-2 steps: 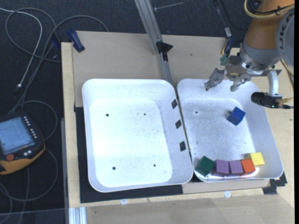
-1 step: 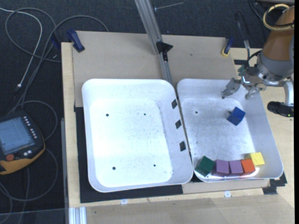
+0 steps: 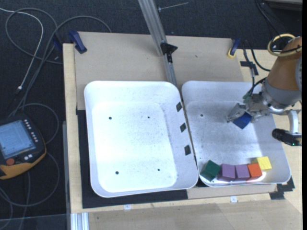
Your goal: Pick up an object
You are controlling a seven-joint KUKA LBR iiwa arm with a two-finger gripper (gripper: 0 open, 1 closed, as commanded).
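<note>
A blue block hangs above the floor of the right bin, between the fingers of my gripper, which is shut on it. The arm reaches in from the right, its orange band near the frame's edge. Along the right bin's front edge lies a row of blocks: a green one, a purple one, a second purple one, an orange one and a yellow one.
The left bin sits beside the right one. A metal pole slants down to the gap between the bins. Black clips line the shared edge. A teach pendant and cables lie left of the bench.
</note>
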